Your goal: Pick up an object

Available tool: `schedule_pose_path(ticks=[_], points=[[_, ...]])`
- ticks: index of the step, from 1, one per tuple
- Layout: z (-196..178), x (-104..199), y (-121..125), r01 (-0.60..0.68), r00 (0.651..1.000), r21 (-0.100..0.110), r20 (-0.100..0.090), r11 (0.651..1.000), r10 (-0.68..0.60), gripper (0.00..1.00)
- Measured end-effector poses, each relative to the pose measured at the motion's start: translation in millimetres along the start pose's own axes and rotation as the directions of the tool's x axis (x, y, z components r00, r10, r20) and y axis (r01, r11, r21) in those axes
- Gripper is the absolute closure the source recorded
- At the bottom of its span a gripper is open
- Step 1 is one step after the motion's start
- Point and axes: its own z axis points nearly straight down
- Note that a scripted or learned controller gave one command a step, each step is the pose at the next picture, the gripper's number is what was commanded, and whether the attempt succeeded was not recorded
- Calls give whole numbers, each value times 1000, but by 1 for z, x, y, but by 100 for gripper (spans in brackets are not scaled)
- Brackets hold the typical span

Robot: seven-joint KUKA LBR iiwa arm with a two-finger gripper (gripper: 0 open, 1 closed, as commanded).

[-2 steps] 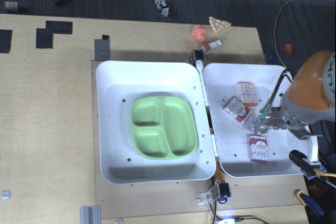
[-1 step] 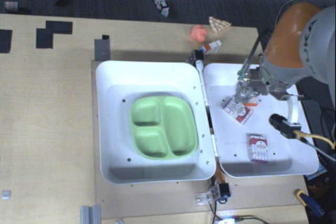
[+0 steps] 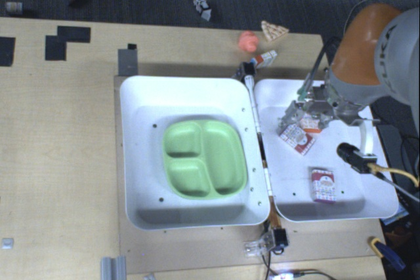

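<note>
We see the tool [image 3: 296, 116] low in the right bin [image 3: 374, 205], directly over a red-and-white packet [image 3: 295, 138]; we cannot tell its state. A second packet [image 3: 322, 184] lies nearer the bin's front wall.

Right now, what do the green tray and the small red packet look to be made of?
Green tray: likely molded plastic, matte, with smooth rounded compartment walls. Small red packet: probably printed card or foil wrap, flat with sharp edges; too small to settle.
</note>
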Motion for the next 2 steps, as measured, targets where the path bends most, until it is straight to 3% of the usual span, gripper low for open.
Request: schedule_pose_path(ticks=[1,2], points=[[90,-21,11,-1,1000,-1,1,1000,1,0],[79,-21,13,3,1000,-4,0,1000,-3,100]])
